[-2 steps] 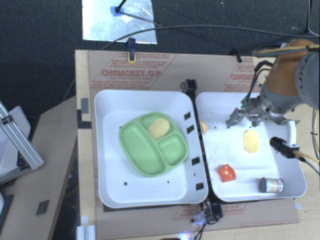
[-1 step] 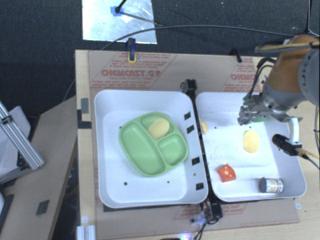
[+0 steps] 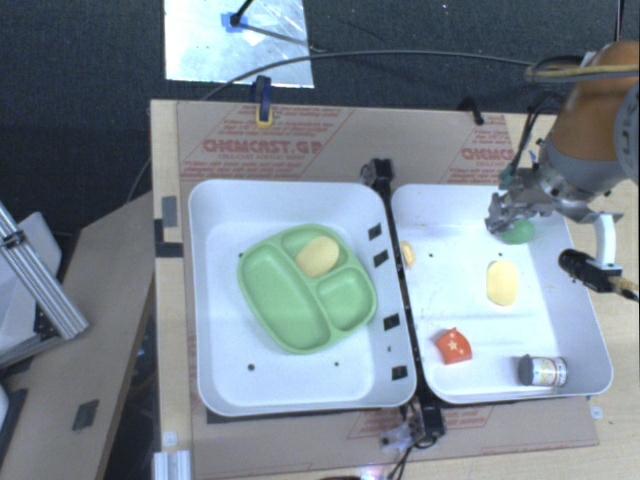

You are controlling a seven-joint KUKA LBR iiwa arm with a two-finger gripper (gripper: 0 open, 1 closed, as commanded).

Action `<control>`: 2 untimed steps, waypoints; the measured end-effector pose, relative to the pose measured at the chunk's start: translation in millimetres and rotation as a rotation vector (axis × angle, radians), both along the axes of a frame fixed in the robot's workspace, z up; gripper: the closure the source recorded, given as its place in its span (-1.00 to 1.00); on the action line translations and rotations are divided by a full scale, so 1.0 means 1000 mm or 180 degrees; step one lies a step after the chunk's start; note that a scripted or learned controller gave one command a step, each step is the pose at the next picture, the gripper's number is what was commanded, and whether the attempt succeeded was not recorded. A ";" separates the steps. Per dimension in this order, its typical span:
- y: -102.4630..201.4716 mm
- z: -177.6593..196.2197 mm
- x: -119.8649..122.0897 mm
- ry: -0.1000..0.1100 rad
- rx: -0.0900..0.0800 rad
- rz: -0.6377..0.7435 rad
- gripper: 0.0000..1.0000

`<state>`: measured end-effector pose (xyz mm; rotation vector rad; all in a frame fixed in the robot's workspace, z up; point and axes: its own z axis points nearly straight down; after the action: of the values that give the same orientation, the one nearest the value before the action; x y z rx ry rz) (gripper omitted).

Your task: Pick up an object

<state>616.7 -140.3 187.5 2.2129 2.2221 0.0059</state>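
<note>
My gripper (image 3: 509, 216) hangs over the far right part of the right bin (image 3: 575, 313). A green rounded object (image 3: 519, 233) lies right under it, partly hidden by it; I cannot tell whether it is held. Further forward in the same bin lie a yellow lemon-like object (image 3: 503, 282), a red strawberry-like object (image 3: 454, 346) and a small can (image 3: 542, 371) on its side. A small yellow piece (image 3: 407, 256) rests at that bin's left wall.
The left bin (image 3: 225, 368) holds a green divided plate (image 3: 300, 303) with a yellow rounded object (image 3: 318, 256) in its far compartment. Black clips (image 3: 380, 258) run along the ridge between the bins. A cable (image 3: 400, 56) arcs over the back of the bench.
</note>
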 end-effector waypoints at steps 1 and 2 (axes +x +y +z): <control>0.000 0.042 0.001 0.0004 0.0001 0.0002 1.00; 0.055 0.035 -0.010 0.0018 0.0008 0.0016 1.00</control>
<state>606.9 -85.0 222.4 2.2116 2.2318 0.0025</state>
